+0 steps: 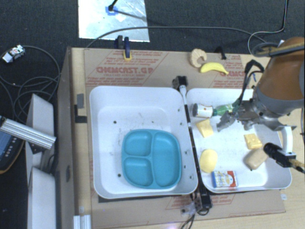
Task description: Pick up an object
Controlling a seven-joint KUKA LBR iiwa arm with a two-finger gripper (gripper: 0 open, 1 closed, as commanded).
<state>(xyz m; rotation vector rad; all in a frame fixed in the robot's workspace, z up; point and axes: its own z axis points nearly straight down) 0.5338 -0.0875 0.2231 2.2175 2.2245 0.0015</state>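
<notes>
Lying in the right bin (274,182), the yellow cheese wedge (205,128) sits just left of our gripper (228,121), long axis slanting toward the divider. We cannot tell the jaws' state; a green-and-white bottle (209,111) lies just above.

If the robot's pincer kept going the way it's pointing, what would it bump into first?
Probably the yellow cheese-like wedge. The pincer points left and slightly down across the right bin, and the wedge lies just ahead. Height is hard to judge from above, so it might pass over it.
</notes>
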